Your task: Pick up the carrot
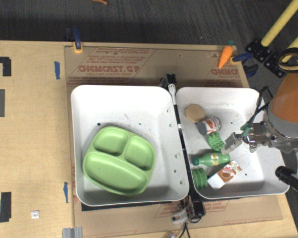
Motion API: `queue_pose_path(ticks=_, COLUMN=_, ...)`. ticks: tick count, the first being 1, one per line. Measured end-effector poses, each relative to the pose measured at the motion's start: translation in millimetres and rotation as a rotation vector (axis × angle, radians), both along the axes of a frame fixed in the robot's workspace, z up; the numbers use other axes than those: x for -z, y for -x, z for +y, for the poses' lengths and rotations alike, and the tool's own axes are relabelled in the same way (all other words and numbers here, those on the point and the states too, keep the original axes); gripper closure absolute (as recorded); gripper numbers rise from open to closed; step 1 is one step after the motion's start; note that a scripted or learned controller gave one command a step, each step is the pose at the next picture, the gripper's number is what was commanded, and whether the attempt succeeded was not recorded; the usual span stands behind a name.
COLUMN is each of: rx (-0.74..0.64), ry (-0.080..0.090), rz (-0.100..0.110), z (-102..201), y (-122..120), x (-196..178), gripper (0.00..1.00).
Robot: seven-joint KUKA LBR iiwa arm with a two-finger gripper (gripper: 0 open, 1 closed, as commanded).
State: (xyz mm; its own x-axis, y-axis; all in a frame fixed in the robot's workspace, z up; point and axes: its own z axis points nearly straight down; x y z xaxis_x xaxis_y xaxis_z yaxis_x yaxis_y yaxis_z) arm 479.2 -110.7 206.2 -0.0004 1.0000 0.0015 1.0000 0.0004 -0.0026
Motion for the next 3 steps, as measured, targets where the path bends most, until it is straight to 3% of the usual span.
queue_pose_path(ticks=1, rx=0.133, ry=0.002, rz=-0.003, z=16.1, y=-3.6, x=82.9, gripper=0.0)
queue_pose_path(ticks=2, rx=-0.219, ry=0.003, rz=-0.006, z=-81.6, y=-0.6, x=75.5, gripper=0.0)
queue_pose_path(ticks=3, rx=0.179, ry=0.001, rz=-0.011, z=-45.6, y=-78.1, x=116.7, gripper=0.0)
